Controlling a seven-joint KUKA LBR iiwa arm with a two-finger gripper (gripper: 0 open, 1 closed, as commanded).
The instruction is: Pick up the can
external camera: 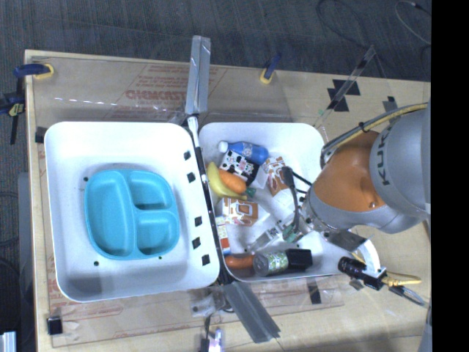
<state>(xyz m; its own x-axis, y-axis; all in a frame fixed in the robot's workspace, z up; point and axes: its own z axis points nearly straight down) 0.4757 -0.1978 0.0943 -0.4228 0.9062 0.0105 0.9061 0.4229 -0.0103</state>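
The can (272, 262) is a dark greenish cylinder lying on its side near the front wall of the right bin (308, 134). My gripper (284, 233) hangs low inside that bin, just above and slightly behind the can, below the arm's orange band (348, 182). A black object (300, 257) lies against the can's right end and an orange one (238, 260) against its left end.
The right bin also holds a blue and white bottle (245, 155), a banana (216, 180), a carrot (234, 185), a brown packet (275, 174) and a small printed box (240, 211). A blue divided tray (132, 213) lies in the left bin (66, 145).
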